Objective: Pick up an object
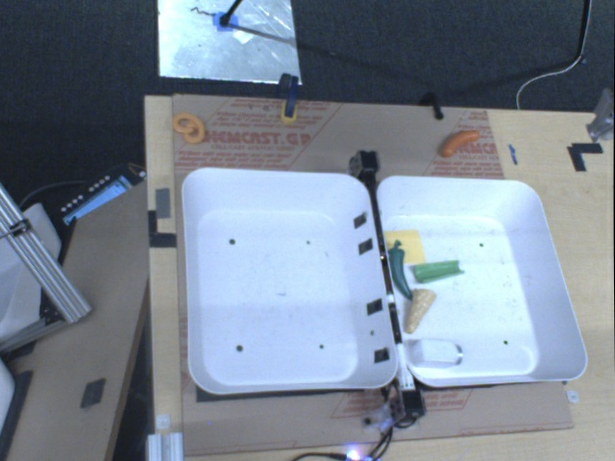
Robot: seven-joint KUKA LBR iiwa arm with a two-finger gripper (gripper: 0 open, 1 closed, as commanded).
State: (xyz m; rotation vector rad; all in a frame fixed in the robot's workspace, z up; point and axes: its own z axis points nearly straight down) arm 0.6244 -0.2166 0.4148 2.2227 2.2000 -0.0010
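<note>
The right white bin (538, 257) holds all the loose objects, gathered near its left wall. A flat yellow piece (407, 244) lies furthest back. In front of it is a green pepper-like object (438, 271), and a dark green curved piece (396, 265) sits against the divider. A tan cone-shaped item (419, 308) lies below them. A clear, pale object (438, 353) rests at the bin's front left corner.
The left white bin (279, 286) adjoins the right one along a black hinge strip (380, 277). Behind the bins on the board lie an orange sausage shape (459, 142), an orange ring (189, 127) and a yellow-blue clamp (287, 99). A foil sheet (229, 27) lies on the floor beyond.
</note>
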